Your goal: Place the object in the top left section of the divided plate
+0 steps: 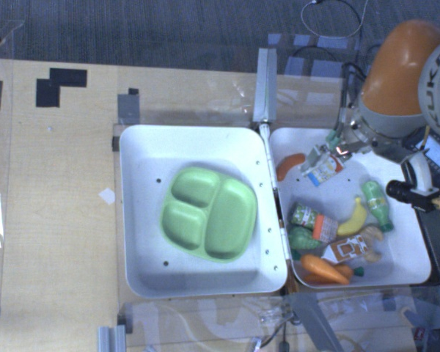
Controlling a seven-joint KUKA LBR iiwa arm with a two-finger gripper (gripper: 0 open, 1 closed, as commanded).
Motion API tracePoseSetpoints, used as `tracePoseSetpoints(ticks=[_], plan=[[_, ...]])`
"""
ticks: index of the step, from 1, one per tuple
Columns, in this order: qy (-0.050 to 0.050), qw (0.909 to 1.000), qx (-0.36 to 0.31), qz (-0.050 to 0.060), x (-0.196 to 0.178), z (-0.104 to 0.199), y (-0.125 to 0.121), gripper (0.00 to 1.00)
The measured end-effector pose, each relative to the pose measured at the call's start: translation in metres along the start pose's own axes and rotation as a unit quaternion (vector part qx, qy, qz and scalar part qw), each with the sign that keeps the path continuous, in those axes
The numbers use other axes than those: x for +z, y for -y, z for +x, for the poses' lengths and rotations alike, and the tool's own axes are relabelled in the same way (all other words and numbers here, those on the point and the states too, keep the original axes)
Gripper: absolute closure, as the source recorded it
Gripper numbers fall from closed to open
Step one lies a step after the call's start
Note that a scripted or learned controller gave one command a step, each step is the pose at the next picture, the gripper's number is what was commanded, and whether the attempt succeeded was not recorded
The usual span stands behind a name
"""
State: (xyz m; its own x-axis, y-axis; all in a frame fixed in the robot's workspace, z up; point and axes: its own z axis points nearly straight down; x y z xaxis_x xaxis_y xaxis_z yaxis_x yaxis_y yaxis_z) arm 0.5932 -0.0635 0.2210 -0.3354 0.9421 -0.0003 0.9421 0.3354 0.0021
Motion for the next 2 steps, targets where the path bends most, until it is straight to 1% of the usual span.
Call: tracePoseSetpoints(ticks=[1, 2], plan=[[-0.001, 0.9997, -0.024, 0.002, 0.024, 0.089, 0.012, 1.0], [0.001, 0.9961, 0.088, 0.001, -0.082, 0.069, -0.001, 1.0]])
